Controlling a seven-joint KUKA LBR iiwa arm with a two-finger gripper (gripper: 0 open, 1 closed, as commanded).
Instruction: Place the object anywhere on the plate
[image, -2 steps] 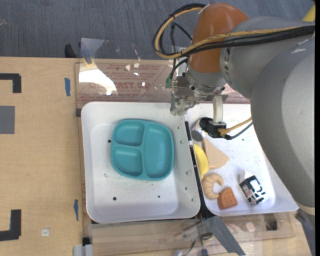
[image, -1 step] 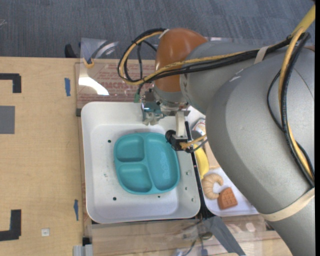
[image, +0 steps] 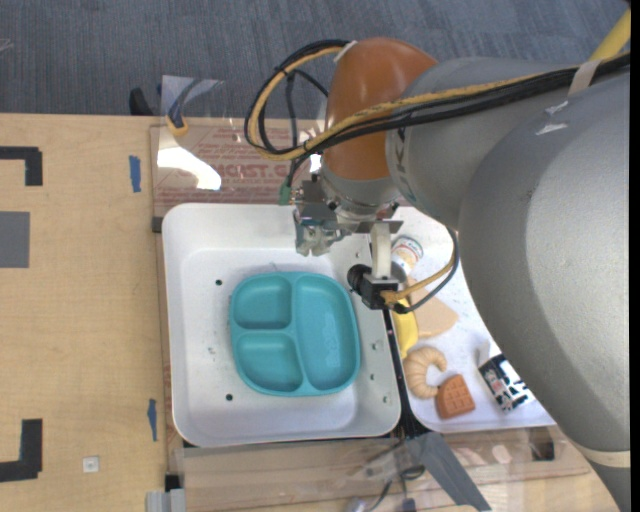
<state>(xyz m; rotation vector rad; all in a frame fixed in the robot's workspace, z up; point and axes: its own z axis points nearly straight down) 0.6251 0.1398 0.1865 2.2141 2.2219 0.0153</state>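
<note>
A teal plate (image: 296, 333) with three compartments lies in the left white bin (image: 190, 300), and I see nothing on it. My gripper (image: 314, 240) hangs from the orange-banded wrist (image: 372, 95) over the back of the left bin, just beyond the plate's far rim. I see nothing held under it. In the right bin (image: 470, 300) lie a croissant (image: 426, 366), a brown waffle piece (image: 455, 397), a yellow banana (image: 405, 328), a pale wedge (image: 436, 318), a small white can (image: 404, 251) and a black-and-white item (image: 501, 382).
The grey arm covers most of the right bin and the right side of the view. A black cable clamp (image: 364, 285) hangs over the divider between the bins. Cardboard (image: 215, 160) lies behind the left bin. The wooden bench (image: 70, 300) stretches to the left.
</note>
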